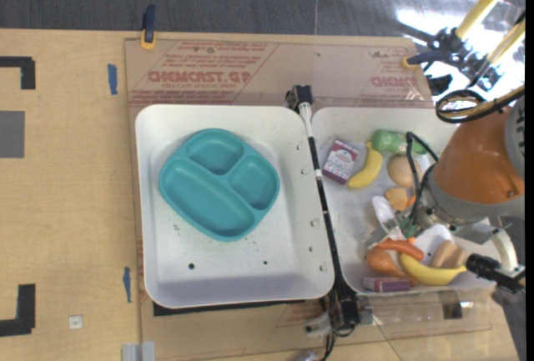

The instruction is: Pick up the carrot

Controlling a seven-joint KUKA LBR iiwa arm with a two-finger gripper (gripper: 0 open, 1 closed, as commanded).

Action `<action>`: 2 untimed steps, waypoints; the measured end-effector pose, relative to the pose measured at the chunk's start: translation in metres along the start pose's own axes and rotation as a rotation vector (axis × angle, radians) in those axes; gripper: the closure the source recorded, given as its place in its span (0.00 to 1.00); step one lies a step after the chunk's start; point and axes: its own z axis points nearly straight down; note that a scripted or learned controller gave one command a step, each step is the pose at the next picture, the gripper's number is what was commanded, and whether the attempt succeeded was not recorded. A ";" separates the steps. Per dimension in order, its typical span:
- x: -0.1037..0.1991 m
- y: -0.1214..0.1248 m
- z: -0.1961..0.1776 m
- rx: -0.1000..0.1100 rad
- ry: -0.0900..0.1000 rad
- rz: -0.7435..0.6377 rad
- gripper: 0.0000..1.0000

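Observation:
The carrot (394, 253) is an orange piece lying near the front of the right bin (350, 130), beside a yellow banana (430, 271). My gripper (399, 222) reaches down into that bin from the right, under the orange band of the arm (476, 163). It hangs just above and behind the carrot, very close to it. The wrist hides part of the pile beneath it, and I see nothing held clearly off the bin floor.
The right bin also holds a second banana (368, 168), a pink box (340, 161), a green item (389, 141), a beige round item (400, 172) and a purple bar (385, 285). A teal divided plate (219, 183) lies in the left bin (158, 268).

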 end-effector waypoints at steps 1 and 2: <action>0.004 -0.006 0.008 0.017 0.013 0.001 0.00; -0.019 0.078 0.008 0.013 0.011 -0.025 0.00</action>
